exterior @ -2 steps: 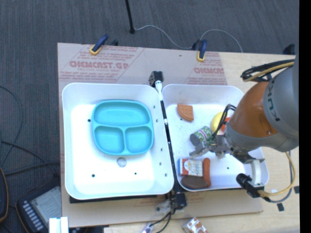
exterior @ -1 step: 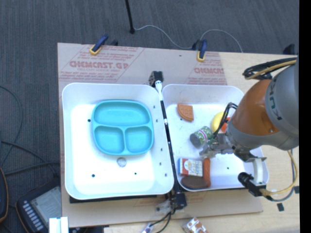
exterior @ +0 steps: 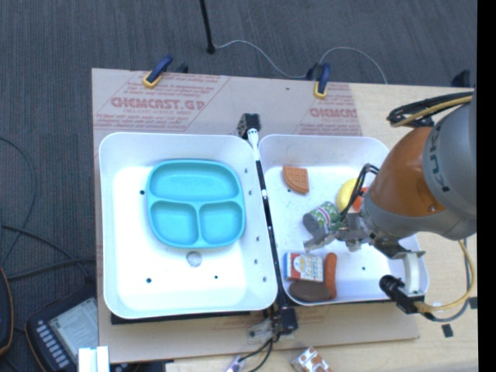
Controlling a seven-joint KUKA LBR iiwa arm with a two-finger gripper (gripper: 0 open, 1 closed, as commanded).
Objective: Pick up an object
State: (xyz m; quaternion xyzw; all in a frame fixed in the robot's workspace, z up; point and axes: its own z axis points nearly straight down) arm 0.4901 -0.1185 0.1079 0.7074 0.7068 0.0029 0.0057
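Fingers [exterior: 314, 242] spread apart beside the can [exterior: 321, 218], arm [exterior: 422, 184] bent low

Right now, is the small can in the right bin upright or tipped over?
Tipped over. The can lies on its side on the right bin floor.

- Blue divided tray [exterior: 196, 203] lay in left bin [exterior: 116, 231].
- Two clamps [exterior: 158, 70] [exterior: 322, 81] gripped far edge of brown board [exterior: 232, 103].
- Black cable [exterior: 271, 60] trailed across grey carpet [exterior: 62, 37].
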